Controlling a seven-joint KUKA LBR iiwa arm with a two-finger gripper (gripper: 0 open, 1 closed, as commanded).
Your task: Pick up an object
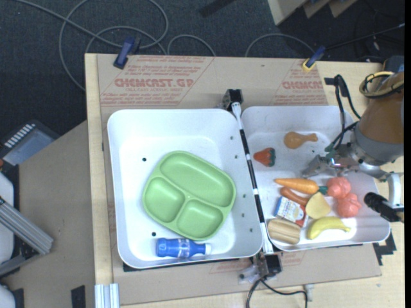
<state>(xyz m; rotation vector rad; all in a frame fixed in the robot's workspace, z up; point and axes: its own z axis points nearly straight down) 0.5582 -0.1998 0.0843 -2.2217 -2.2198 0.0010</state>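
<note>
My gripper (316, 167) hangs low over the middle of the right bin (257, 122), at the end of the grey arm with its orange band (384, 117). It is just above an orange carrot (297, 185) and left of a pink toy (338, 187). A tan drumstick (300, 139) lies behind it and a red strawberry (264, 156) to its left. Nothing shows in its grasp.
The front of the right bin holds a yellow banana (328, 227), a bread roll (284, 231), a small carton (290, 209), a yellow wedge (317, 205) and a second pink toy (349, 205). The left bin (122, 133) holds a green divided plate (187, 194) and a blue bottle (182, 248).
</note>
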